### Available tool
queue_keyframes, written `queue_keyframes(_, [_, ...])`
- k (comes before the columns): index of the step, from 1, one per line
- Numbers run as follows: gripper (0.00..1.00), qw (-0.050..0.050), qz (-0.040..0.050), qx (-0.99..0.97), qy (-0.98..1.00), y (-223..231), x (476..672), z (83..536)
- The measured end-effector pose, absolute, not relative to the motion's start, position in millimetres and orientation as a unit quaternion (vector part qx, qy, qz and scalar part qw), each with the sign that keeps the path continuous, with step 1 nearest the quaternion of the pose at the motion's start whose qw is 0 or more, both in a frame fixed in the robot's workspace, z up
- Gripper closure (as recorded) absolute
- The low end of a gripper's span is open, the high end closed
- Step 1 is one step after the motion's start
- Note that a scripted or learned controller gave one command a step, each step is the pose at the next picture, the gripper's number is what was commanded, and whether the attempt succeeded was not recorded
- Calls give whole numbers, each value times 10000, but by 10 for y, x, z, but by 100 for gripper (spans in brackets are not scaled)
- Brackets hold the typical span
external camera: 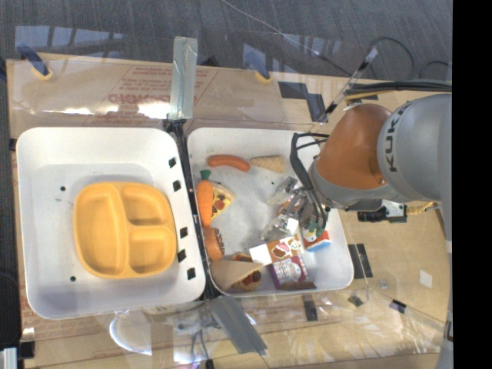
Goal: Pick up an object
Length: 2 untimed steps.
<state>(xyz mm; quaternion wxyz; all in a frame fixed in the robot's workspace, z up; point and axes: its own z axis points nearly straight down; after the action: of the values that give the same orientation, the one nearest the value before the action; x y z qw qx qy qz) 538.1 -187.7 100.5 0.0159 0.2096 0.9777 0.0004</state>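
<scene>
My gripper hangs over the middle of the right bin, reaching in from the right under the orange wrist band. It sits low over the bin floor, just above a printed snack carton and beside a small red and blue pack. I see nothing held in it. Toy foods lie around it: a sausage, a pale cone-shaped wedge, a carrot, a pizza slice, a bread roll and a taco-like piece.
The left bin holds a yellow divided plate. A black divider with tape runs between the two bins. Cables loop behind the arm at the upper right.
</scene>
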Motion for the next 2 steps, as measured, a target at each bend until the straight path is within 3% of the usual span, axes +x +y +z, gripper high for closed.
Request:
queue_keyframes(1, [0, -24, 6, 3308, 9437, -1500, 5213, 914])
queue_keyframes(2, [100, -20, 8, 3273, 9449, -1492, 5229, 1017])
